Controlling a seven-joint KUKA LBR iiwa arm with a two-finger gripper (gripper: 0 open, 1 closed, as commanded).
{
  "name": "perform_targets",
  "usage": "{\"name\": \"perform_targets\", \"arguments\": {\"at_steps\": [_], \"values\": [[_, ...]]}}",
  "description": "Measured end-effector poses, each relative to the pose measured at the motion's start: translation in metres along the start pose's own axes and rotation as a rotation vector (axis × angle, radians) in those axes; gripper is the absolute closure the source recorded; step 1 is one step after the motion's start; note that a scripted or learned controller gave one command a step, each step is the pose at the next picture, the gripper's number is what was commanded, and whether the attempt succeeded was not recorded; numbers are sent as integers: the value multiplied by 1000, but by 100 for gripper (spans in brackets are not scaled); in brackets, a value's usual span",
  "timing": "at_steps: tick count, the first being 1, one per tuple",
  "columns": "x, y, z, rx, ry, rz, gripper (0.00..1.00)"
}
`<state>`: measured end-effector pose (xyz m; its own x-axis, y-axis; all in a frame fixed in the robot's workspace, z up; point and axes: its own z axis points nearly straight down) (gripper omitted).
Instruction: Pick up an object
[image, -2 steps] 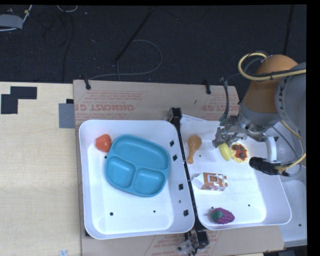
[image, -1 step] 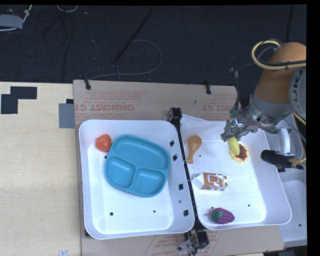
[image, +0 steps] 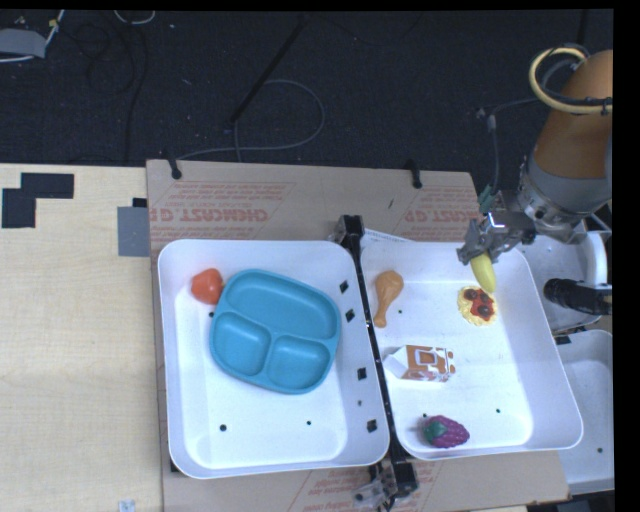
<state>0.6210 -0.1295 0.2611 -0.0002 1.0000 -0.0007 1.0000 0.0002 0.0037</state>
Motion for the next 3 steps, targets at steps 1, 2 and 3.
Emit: {"name": "perform_targets", "arguments": {"at_steps": [1,2,3], "values": [[48,-23,-4,8,2,-3,100],[92,-47,10,10,3,-3,100],[148,-67,8,9,3,-4,100]]}}
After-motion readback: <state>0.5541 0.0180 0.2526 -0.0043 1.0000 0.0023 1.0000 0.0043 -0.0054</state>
